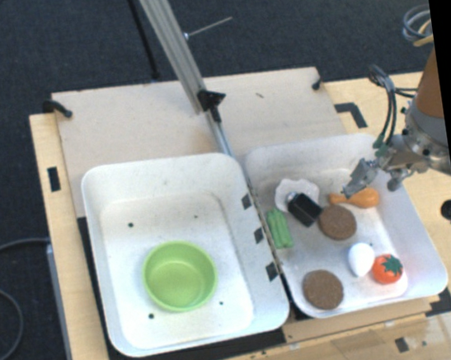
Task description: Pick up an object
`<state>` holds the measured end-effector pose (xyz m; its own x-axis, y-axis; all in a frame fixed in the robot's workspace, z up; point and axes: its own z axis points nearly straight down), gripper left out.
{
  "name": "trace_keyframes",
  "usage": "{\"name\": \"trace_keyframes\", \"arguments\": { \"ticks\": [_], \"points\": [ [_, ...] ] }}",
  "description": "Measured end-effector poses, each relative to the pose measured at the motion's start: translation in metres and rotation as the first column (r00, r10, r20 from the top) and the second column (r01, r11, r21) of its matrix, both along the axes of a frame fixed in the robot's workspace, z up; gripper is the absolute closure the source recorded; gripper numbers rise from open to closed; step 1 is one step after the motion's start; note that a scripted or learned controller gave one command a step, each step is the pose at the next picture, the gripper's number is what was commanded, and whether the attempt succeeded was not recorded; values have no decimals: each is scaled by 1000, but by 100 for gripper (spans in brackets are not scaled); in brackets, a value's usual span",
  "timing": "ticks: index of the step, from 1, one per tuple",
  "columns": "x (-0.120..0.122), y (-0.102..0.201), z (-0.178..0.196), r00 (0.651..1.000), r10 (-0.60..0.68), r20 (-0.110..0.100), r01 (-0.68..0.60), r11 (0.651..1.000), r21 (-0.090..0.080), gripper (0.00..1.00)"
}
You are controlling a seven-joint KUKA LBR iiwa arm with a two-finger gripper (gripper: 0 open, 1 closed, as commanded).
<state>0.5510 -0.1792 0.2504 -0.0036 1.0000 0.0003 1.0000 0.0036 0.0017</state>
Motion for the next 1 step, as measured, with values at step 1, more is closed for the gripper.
{"name": "trace_keyframes", "arguments": {
  "ticks": [1],
  "points": [
    [0,0,0,1000,-1,0,1,1000,0,0]
  ]
}}
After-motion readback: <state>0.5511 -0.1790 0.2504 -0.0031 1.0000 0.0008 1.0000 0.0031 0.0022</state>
